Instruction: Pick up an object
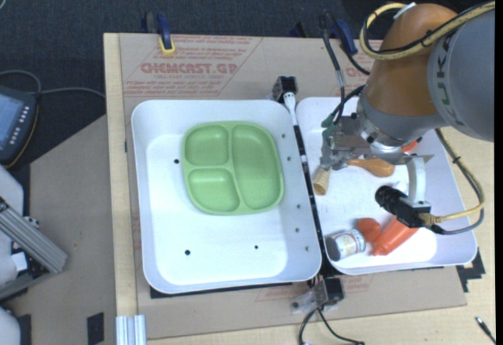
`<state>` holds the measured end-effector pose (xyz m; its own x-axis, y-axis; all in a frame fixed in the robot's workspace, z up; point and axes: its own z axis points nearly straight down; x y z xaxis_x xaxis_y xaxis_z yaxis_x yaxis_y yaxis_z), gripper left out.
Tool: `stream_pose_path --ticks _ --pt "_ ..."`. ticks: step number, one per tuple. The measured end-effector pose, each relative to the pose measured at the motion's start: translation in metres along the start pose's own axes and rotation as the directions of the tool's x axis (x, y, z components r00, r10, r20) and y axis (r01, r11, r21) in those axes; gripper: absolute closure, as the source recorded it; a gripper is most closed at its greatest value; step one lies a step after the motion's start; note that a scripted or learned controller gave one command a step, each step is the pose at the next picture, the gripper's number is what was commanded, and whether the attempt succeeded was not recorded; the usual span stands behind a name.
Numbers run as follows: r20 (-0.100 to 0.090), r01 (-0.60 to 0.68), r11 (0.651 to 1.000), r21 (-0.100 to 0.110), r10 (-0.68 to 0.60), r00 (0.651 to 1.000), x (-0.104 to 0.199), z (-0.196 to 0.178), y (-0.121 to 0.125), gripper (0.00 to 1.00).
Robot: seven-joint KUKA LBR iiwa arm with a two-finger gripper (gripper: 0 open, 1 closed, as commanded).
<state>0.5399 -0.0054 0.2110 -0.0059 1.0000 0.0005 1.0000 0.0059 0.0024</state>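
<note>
Objects for picking lie in right bin (448, 253). Left bin (157, 178): green divided plate (233, 167) only, flat at centre. Right bin, left part: cork-like piece (320, 181) just below gripper (339, 153), small jar (346, 244) near front, orange carrot-shaped toy (387, 236) beside it. Gripper low over bin; finger state cannot tell. Nothing visibly grasped; pick not yet done.

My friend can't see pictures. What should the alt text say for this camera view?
A grey and orange robot arm reaches down into the right white bin, which holds an orange object and a small jar. The left white bin holds a green divided plate.
</note>
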Motion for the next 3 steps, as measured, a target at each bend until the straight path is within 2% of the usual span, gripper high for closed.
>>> stream_pose_path --ticks 1,2,3 --pt "-0.001 0.0 1.0 -0.003 0.0 1.0 0.05 -0.019 0.026 1.0" --pt "0.001 -0.003 1.0 0.0 0.003 1.0 0.069 -0.01 0.046 1.0" --pt "0.0 -0.006 1.0 0.0 0.006 1.0 0.066 -0.024 0.035 1.0"
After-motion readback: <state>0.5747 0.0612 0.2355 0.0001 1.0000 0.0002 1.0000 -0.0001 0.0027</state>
